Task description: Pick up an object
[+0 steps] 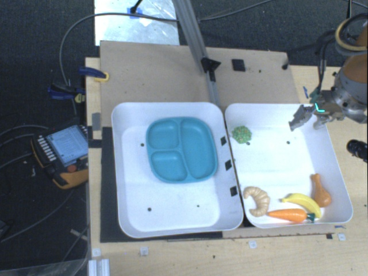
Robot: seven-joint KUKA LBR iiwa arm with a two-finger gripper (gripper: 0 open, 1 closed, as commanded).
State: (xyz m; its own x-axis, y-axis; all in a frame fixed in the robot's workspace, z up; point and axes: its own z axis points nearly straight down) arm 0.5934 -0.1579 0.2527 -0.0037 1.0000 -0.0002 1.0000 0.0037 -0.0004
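Observation:
The right bin [270, 154] holds a green broccoli floret [241, 134] near its back left corner. Along its front edge lie a tan croissant [257, 200], an orange carrot [287, 215], a yellow banana [300, 200] and a brown drumstick [320, 190]. My gripper [308, 118] hangs over the bin's back right edge, open, with nothing between its fingers. It is well apart from all the food items.
The left bin [132, 206] holds a blue divided plate [181, 149]. A slanted grey pole [192, 30] crosses the back of the bench. Cables and a handheld device [63, 154] lie on the floor at the left.

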